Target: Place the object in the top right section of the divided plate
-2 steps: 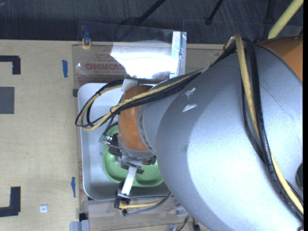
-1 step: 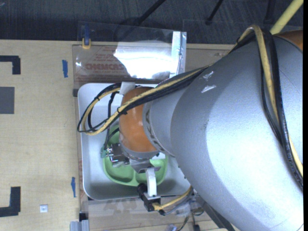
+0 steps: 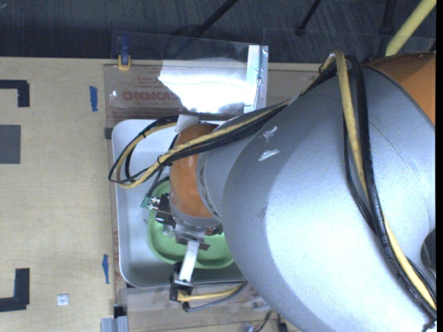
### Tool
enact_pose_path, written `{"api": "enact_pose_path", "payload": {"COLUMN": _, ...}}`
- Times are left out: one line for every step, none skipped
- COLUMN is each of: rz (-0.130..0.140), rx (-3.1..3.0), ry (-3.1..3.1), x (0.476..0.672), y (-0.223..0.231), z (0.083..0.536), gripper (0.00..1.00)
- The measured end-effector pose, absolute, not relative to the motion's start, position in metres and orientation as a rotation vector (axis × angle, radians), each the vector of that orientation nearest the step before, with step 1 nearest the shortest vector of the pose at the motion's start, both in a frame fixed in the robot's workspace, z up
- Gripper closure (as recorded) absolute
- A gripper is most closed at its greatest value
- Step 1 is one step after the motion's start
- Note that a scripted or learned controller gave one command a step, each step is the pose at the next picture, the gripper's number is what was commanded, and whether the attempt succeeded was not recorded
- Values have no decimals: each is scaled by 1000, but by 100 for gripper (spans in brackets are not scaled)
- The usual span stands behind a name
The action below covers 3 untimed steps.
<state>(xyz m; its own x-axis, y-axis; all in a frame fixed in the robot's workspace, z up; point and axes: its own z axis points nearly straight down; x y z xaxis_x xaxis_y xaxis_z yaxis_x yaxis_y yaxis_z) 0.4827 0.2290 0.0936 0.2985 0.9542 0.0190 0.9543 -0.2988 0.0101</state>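
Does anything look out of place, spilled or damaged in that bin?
Nothing stands out. The green plate sits inside the white bin, with no spill on the bare floor beside it. The arm covers most of the plate, so the rest cannot be judged.

The grey arm [image 3: 311,206] covers most of the green divided plate [image 3: 158,243] beneath it, hides much of the white bin [image 3: 130,185], and runs off the view's right and lower edges.

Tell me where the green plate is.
Camera view, lower left of centre: the green plate lies in the white bin, mostly hidden beneath the arm.
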Motion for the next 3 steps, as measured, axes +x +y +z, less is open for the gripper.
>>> {"api": "enact_pose_path", "payload": {"rz": 2, "rx": -2602, "ry": -1744, "x": 503, "y": 229, "z": 98, "gripper": 100}}
{"api": "enact_pose_path", "payload": {"rz": -48, "rx": -2587, "ry": -1750, "x": 491, "y": 185, "z": 101, "gripper": 100}}
{"api": "enact_pose_path", "payload": {"rz": -35, "rx": -2841, "ry": -1352, "x": 486, "y": 225, "z": 94, "gripper": 100}}
